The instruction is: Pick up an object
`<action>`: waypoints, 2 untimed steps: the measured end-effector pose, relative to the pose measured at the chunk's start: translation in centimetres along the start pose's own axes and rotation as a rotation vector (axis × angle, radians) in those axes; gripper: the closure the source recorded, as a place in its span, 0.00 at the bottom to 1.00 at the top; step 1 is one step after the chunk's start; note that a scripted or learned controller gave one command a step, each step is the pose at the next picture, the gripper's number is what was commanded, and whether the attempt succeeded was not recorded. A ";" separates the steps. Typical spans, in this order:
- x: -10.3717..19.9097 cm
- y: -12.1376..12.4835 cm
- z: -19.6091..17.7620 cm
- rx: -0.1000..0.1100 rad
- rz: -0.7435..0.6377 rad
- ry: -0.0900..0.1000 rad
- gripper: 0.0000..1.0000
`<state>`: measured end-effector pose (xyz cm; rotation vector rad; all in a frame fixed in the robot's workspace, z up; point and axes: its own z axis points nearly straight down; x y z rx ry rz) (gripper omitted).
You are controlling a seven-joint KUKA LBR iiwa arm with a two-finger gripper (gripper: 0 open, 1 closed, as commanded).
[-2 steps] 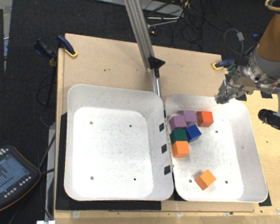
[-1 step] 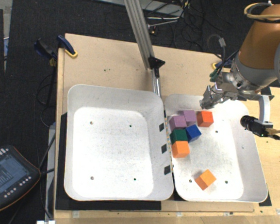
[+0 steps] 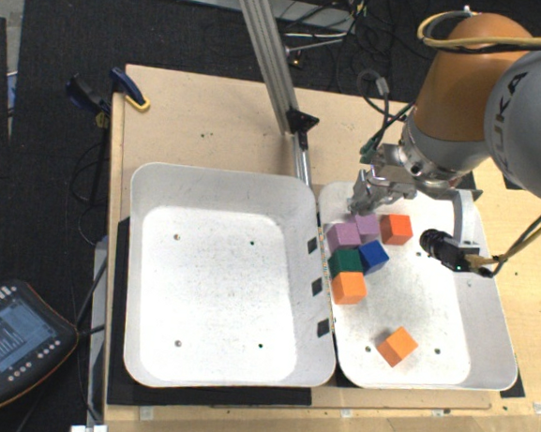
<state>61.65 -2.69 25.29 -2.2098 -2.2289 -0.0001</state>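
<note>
The grey metal two-finger gripper hangs low over the right shallow white plastic bin, near its back left corner. Can't tell if it's spread or pinching; the wrist hides it. Its tip seems to touch the light purple cube, w/ a 2nd purple cube beside. Just right: red-orange cube. Below: blue cube, green cube, orange cube. Farther below, another orange cube.
</note>
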 end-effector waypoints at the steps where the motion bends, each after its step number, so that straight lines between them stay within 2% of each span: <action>1: 4.8 -1.7 -0.5 -0.001 0.001 0.000 1.00; 2: 10.6 -3.7 -0.2 0.000 -0.001 0.000 1.00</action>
